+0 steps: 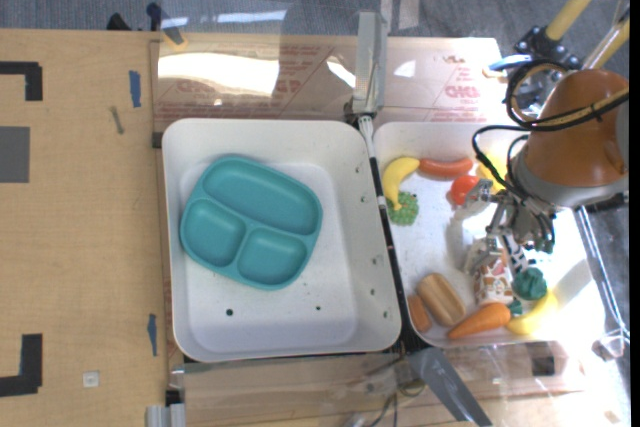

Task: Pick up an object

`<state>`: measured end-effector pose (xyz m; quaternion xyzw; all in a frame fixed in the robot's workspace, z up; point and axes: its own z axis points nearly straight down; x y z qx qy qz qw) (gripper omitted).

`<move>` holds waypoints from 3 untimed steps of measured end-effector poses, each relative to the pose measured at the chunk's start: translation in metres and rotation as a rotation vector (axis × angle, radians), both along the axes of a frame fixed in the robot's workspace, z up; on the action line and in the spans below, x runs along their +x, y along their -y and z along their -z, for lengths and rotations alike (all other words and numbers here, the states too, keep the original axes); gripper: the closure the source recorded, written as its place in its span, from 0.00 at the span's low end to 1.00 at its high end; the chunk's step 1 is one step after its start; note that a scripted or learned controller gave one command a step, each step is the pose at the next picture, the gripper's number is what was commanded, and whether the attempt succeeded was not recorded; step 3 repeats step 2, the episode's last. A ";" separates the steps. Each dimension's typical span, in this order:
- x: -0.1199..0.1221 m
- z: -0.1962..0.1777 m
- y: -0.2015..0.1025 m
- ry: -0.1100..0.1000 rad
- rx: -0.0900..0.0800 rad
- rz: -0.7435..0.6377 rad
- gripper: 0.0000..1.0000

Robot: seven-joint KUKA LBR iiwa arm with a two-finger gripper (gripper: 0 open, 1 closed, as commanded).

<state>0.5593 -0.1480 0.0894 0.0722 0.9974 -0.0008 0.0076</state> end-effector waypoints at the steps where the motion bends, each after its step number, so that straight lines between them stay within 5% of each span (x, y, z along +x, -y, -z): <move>1: -0.053 0.000 0.022 -0.003 0.000 -0.026 0.00; 3: -0.074 0.000 0.033 0.003 -0.001 -0.047 0.00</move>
